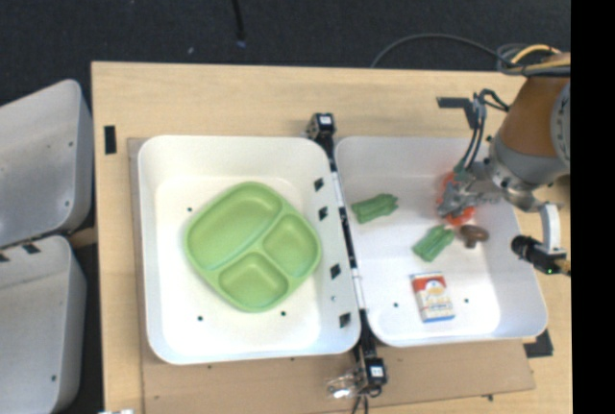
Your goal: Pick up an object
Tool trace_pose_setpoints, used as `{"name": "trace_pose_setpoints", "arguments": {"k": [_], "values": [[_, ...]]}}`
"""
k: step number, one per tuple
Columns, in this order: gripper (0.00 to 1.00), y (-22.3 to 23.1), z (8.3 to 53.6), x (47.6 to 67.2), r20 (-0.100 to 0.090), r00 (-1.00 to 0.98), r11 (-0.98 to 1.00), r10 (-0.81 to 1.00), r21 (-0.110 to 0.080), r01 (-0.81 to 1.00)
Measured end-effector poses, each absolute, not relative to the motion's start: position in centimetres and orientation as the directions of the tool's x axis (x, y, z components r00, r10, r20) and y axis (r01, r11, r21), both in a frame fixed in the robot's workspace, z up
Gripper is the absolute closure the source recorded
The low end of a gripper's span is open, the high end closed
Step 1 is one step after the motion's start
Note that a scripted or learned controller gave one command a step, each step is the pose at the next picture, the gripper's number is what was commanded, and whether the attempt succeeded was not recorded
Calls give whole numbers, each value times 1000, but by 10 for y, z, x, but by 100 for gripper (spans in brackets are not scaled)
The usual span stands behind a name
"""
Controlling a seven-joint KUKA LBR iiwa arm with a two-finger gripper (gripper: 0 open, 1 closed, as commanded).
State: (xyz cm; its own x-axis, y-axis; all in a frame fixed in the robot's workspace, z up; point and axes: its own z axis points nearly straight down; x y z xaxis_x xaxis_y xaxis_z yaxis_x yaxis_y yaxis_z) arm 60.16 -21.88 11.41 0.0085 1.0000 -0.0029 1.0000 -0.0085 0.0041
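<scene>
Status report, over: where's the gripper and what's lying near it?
Gripper low in right bin, upper right. Green piece and small brown object lie just below it. Another green piece further left; small box near front. Green divided plate in left bin.

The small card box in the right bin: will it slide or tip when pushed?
The small box lies flat on its broad face, so it probably slides, not tips. It looks thin and light. The bin floor looks smooth, so a sideways push may spin it.
</scene>
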Motion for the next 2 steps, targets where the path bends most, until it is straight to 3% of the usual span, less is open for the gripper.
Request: {"name": "trace_pose_setpoints", "arguments": {"k": [2], "values": [[100, -226, 211, 603, -3, 4, -4, 1000, 7, 1000]]}}
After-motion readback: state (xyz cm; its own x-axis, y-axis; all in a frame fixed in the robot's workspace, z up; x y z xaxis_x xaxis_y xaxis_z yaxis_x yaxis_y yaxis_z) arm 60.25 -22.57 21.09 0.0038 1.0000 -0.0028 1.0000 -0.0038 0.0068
